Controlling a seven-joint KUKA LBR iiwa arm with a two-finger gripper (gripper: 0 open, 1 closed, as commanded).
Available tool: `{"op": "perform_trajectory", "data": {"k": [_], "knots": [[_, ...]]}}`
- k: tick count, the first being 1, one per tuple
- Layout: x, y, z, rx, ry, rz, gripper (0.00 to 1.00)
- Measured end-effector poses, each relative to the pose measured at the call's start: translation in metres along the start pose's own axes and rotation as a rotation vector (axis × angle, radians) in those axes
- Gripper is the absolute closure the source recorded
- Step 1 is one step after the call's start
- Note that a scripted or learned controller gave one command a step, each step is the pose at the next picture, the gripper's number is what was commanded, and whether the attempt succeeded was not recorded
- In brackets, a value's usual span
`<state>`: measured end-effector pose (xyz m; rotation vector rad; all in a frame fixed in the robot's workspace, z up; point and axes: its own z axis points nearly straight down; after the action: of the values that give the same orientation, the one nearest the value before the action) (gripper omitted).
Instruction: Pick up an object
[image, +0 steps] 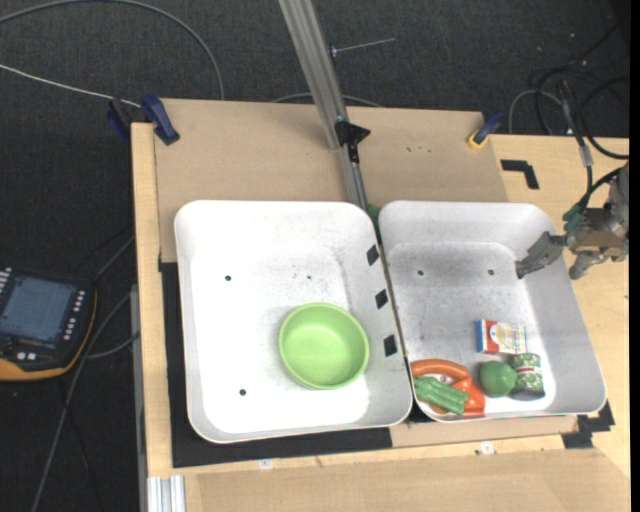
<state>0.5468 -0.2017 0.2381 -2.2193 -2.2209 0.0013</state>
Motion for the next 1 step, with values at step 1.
{"op": "perform_trajectory", "data": {"k": [1], "knots": [[0.0009,-0.0009,0.0625,0.002,0.000,0.000,0.00]]}}
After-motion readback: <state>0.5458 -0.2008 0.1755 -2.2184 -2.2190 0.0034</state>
